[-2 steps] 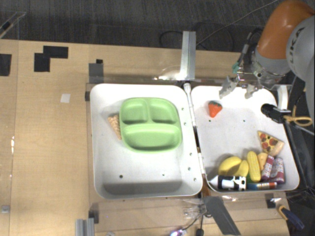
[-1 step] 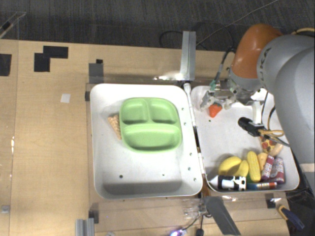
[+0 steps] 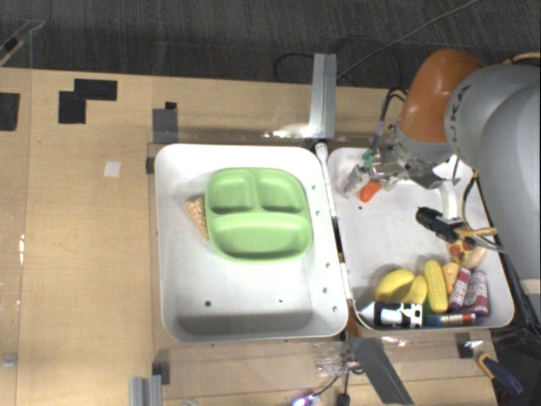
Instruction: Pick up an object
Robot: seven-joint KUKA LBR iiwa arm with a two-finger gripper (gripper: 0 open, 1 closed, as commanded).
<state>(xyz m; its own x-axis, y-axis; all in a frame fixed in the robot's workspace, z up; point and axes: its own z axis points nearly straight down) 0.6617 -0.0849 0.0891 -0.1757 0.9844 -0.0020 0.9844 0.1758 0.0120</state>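
Wooden bench, two shallow white bins: two-finger gripper low in right bin, small orange object seemingly pinched at its tips, pickup apparently begun, lift outstanding; yellow toys lie well below-right.

Looked like a robotics lab to me, not a home or shop. What I saw: plywood bench with black marker patches stuck on it, two shallow white bins fixed side by side between aluminium brackets, loose cables trailing over dark carpet behind. The grey KUKA arm with its orange band reached over the right bin. Contents were test props: green divided plate, toy corn, small toy bottles.
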